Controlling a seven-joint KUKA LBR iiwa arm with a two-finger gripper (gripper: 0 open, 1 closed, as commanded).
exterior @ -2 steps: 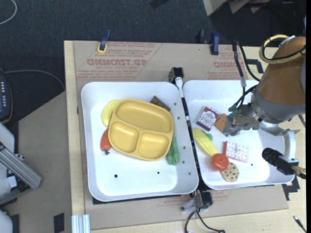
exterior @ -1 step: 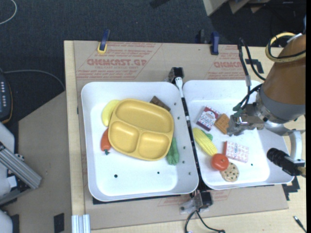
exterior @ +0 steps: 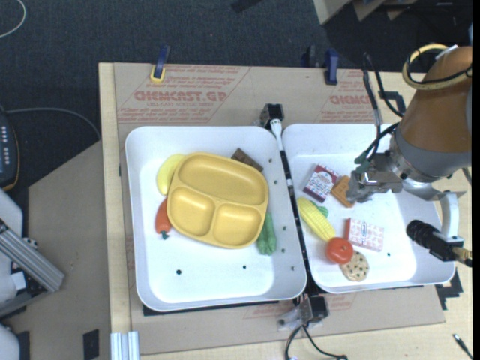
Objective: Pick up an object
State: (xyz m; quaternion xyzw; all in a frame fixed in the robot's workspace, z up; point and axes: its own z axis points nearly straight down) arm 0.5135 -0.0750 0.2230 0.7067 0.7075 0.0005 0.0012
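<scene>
In the right bin [exterior: 397, 272] lie a red packet [exterior: 321, 182], an orange-brown block [exterior: 342, 192], a yellow corn cob [exterior: 316, 217], a red tomato [exterior: 339, 250], a round cookie [exterior: 355, 267] and a pink-and-white packet [exterior: 366, 234]. My gripper [exterior: 364, 184] hangs low over the right bin, just at the right side of the orange-brown block and partly covering it. The arm's orange band sits above it at the right.
The left bin [exterior: 150, 276] holds a yellow divided plate [exterior: 217, 199], with a yellow fruit [exterior: 168, 171], a red pepper [exterior: 163, 219], a green vegetable [exterior: 267, 236] and a brown piece [exterior: 246, 158] around it. A black ridge [exterior: 289, 193] separates the bins.
</scene>
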